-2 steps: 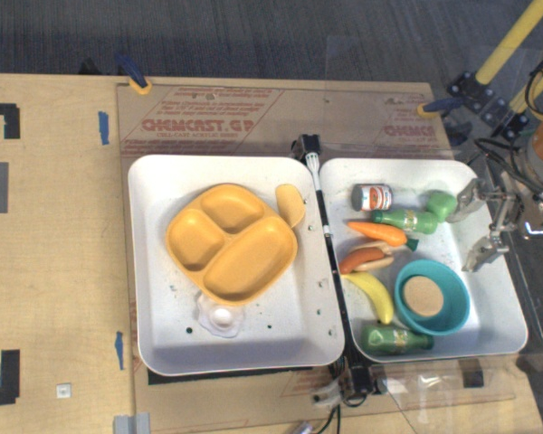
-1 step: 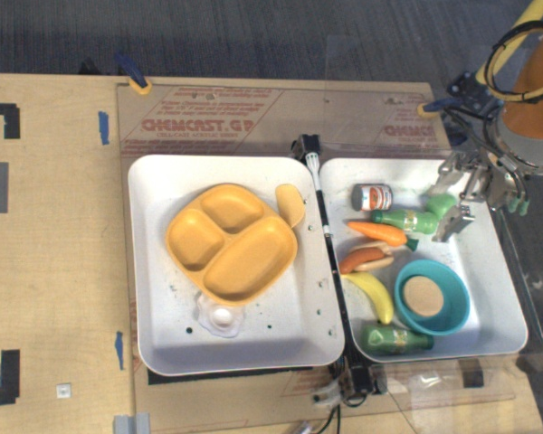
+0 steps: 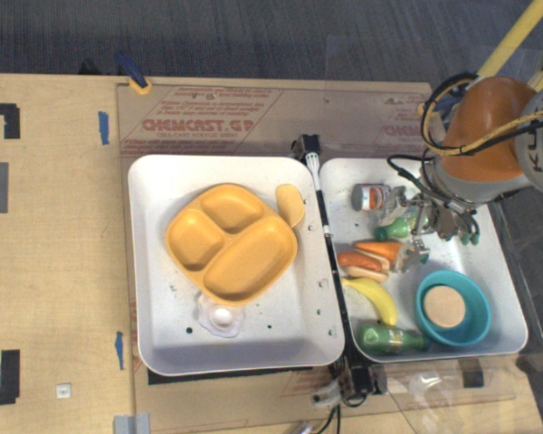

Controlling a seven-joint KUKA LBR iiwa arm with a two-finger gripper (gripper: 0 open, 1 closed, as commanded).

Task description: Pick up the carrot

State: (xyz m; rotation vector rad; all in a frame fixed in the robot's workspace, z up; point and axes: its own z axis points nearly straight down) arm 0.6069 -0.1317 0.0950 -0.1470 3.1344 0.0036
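Note:
The carrot (image 3: pixel 378 250) lies in the right bin (image 3: pixel 507 283). Its orange body points left and its green leafy top (image 3: pixel 395 229) points up and right. My gripper (image 3: pixel 420 233) hangs low over the upper middle of that bin, right at the carrot's green end and partly covering it. The arm's orange band (image 3: pixel 489 129) sits above it at the bin's far right corner. Whether anything sits in the gripper is hidden by the wrist and cables.
Around the carrot lie a hot dog (image 3: pixel 365 263), a banana (image 3: pixel 376 298), a green bottle (image 3: pixel 391 337), a small can (image 3: pixel 371 197) and a teal bowl (image 3: pixel 452 308). The left bin (image 3: pixel 154 315) holds a yellow divided plate (image 3: pixel 231 240), a potato piece (image 3: pixel 290 203) and a fried egg (image 3: pixel 221 316).

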